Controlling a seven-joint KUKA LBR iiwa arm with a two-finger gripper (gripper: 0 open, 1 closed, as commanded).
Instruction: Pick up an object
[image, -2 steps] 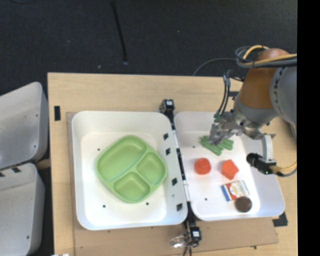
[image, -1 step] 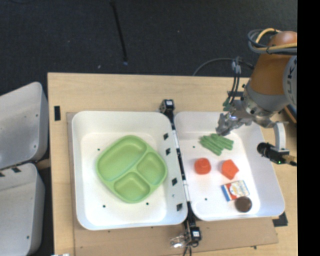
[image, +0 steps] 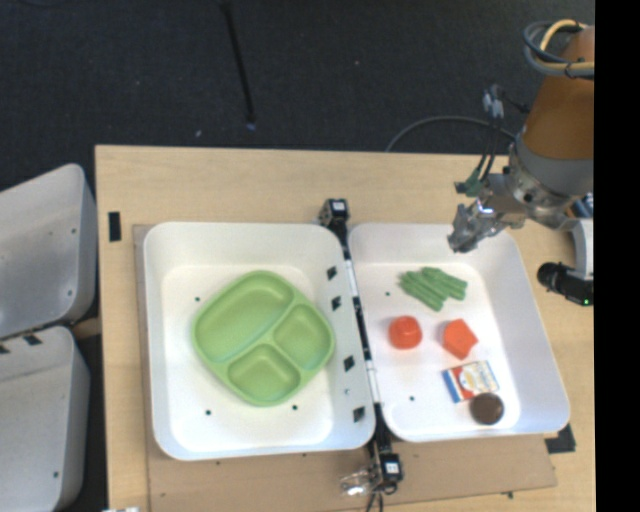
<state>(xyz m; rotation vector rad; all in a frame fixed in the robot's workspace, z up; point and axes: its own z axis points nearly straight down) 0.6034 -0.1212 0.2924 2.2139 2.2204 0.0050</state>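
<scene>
- The desk (image: 230, 180) is a pale wood-grain board with 2 shallow white bins side by side on it, their smooth glossy walls joined along a middle seam with small black clips.
- The left bin (image: 170, 420) holds a green plate (image: 262, 337), a matte plastic tray with rounded corners and 3 moulded compartments, lying flat and turned at a slant.
- The right bin (image: 535, 330) holds 5 small things, all apart from the arm.
- A bunch of green beans (image: 434, 286), long ribbed pods lying together, sits toward the far side.
- A red round piece (image: 405, 333) with a smooth top lies near the middle, and just right of it an orange block (image: 460, 338) with flat faces and sharp edges.
- Nearer the front lie a small flat box (image: 470, 380), printed red, white and blue, and a dark brown round piece (image: 487, 408) touching its corner.
- The grey metal gripper (image: 466, 238) hangs over the right bin's far rim, beyond the beans; whether the jaws are apart or together cannot be told, and nothing shows between them.
- Thin cables loop behind the wrist.
</scene>
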